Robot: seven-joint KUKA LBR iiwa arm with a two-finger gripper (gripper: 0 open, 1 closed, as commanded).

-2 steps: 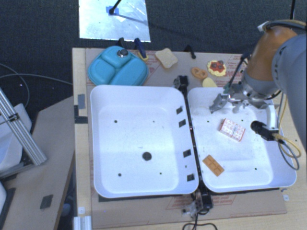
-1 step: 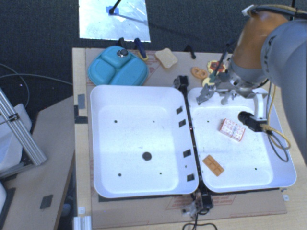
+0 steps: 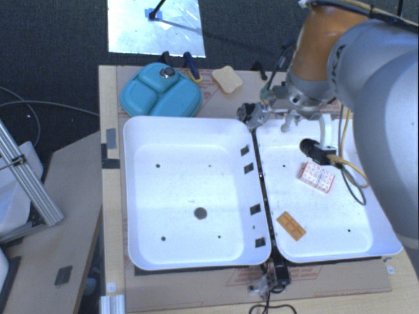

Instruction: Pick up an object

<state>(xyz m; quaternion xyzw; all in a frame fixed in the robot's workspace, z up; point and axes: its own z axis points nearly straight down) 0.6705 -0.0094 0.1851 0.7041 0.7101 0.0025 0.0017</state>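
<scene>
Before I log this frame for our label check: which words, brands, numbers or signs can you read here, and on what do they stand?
No text here can be read.
Red and white packet in the right bin: printed pattern, too blurred to read.
Cardboard under the bins: faint reddish marks along the front edge, too small to read.
Orange block, blue tray, tan sponge: no lettering visible.
</scene>
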